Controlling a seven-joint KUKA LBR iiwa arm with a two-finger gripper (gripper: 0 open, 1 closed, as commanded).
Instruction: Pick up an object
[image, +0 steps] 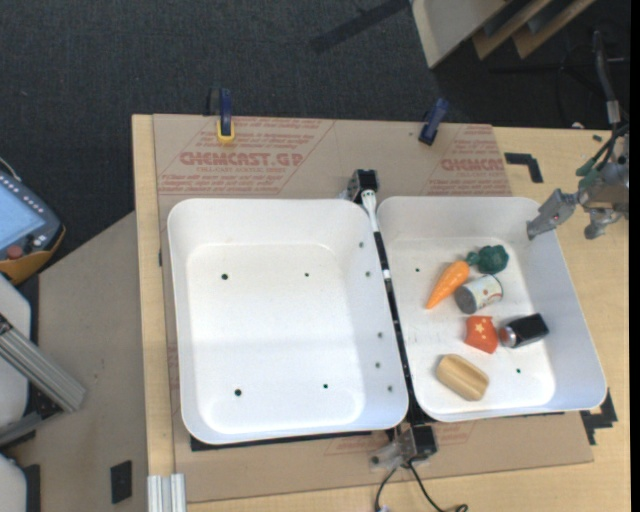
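Gripper (570, 212) hangs with fingers spread wide, holding nothing, over the far right rim of the right bin (560, 385). Nearest object, a green toy (490, 259), lies to its near-left; the carrot (447, 284) slants beyond.

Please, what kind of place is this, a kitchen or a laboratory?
Most likely a robotics lab bench, not a kitchen: two white bins sit on a board held by clamps, a robot gripper reaches in, and toy food like a carrot lies inside.
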